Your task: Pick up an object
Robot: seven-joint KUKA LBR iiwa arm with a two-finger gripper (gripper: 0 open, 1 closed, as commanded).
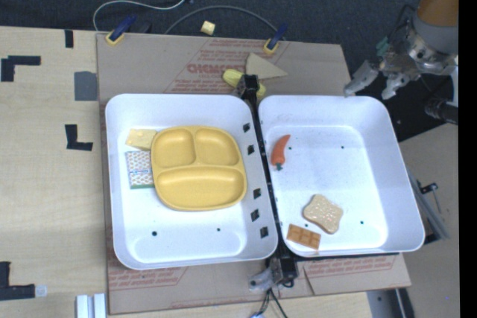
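The right bin [373, 123] holds an orange carrot-shaped piece [279, 150] near its left wall, a toast slice [323, 213] and a brown waffle-like block [303, 236] near its front edge. My gripper [370, 83] hangs outside the bin's far right corner, above the bench, with its fingers spread apart and nothing between them. The left bin [119, 234] holds a yellow divided plate [199, 167], a pale yellow cheese slice [139, 138] and a small patterned packet [139, 168] beside the plate's left side.
A black divider with clips [257, 182] runs between the bins. Behind them on the cardboard lie a yellow piece [232, 76], a tan wedge [265, 67] and a small yellow cube [208, 27]. Cables trail across the dark floor at the back.
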